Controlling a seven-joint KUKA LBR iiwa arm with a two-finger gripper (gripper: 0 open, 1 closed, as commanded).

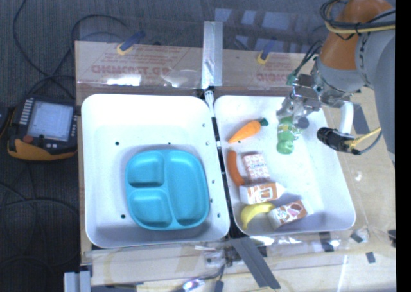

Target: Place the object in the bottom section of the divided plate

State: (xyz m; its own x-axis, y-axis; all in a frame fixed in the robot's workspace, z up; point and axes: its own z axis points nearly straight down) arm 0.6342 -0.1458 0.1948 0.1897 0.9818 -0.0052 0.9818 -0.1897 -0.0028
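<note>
A blue divided plate point(168, 187) lies in the left white bin point(103, 124); its two smaller sections are on the left and one long section is on the right. My gripper point(293, 115) hangs over the back of the right bin point(334, 181), directly above the top of a small green bottle point(285, 140). The gripper body hides the bottle's upper end, so contact between the two is not discernible. Close to the bottle's left lies an orange carrot point(248, 130).
The right bin also holds a sausage point(234, 167), a pink snack box point(255, 165), a small carton point(261, 192), a yellow banana point(253, 214) and another carton point(288, 213). A handheld controller point(43, 127) lies left of the bins.
</note>
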